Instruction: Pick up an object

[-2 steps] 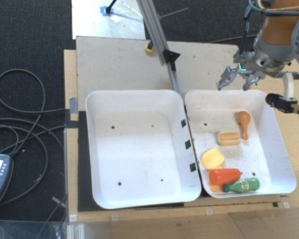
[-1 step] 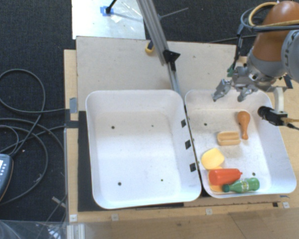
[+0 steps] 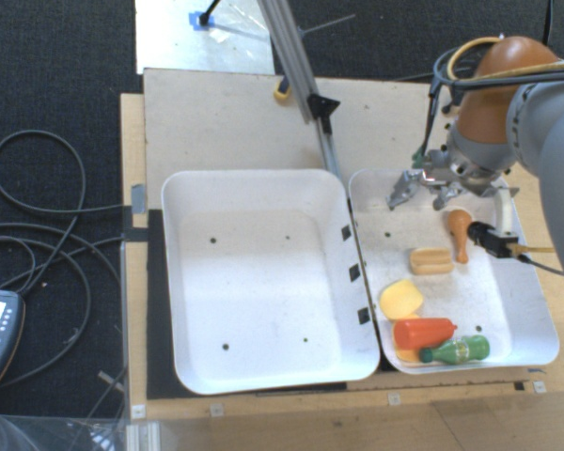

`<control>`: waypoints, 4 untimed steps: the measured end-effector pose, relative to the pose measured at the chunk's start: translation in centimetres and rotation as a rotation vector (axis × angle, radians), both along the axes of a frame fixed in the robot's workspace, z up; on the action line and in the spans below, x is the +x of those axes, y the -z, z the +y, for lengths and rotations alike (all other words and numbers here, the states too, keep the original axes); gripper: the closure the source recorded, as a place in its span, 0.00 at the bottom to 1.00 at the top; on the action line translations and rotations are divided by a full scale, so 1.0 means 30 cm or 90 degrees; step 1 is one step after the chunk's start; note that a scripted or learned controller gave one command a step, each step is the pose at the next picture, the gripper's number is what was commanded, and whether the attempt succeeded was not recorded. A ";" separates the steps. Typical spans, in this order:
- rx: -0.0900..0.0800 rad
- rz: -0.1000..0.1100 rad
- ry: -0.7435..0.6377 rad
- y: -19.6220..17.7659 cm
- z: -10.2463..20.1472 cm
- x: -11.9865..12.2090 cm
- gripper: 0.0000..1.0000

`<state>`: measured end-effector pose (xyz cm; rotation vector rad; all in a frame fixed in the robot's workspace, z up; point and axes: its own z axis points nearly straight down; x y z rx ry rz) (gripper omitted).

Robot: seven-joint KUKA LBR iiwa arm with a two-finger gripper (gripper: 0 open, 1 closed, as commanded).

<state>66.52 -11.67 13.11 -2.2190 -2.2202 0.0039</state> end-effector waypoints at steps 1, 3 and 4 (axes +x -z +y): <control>0.000 -0.001 0.000 0.141 0.002 0.000 0.00; -0.001 -0.007 -0.001 -0.055 -0.006 0.021 1.00; -0.001 -0.008 0.000 -0.265 -0.029 0.015 1.00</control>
